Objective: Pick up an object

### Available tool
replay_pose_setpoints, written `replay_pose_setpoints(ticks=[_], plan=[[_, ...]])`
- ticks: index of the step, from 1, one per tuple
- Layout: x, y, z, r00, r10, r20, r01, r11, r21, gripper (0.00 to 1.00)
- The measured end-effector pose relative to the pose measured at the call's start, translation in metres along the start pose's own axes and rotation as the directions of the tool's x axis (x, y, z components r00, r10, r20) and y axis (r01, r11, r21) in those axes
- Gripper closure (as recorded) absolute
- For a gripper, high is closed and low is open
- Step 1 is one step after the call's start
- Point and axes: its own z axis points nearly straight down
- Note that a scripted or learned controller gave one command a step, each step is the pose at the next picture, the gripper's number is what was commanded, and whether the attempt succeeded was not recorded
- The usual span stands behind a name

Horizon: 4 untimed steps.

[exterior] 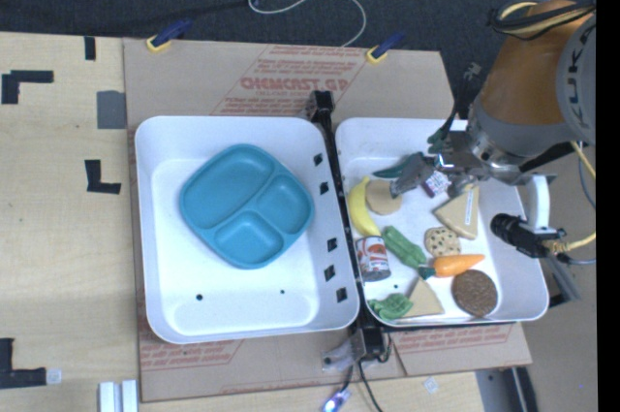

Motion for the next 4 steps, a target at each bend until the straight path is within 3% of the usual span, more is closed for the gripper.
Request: replay_pose_setpoints(ticks=[1, 2, 3, 4], plan=[[0.018, -0.052, -0.012, 1.000, 0.000, -0.002, 0.000, 1.000, 0.003, 0.00], [0.096, -0.070, 0.040, 1.000, -0.006, -0.003, 0.006, 1.000, 0.008, 0.00], [0.092, -0.069, 0.028, 1.000, 0.000, -0.001, 0.000, 1.000, 0.004, 1.00], [0.074, -0.067, -0.059, 1.000, 0.001, 0.001, -0.001, 1.000, -0.008, 1.00]])
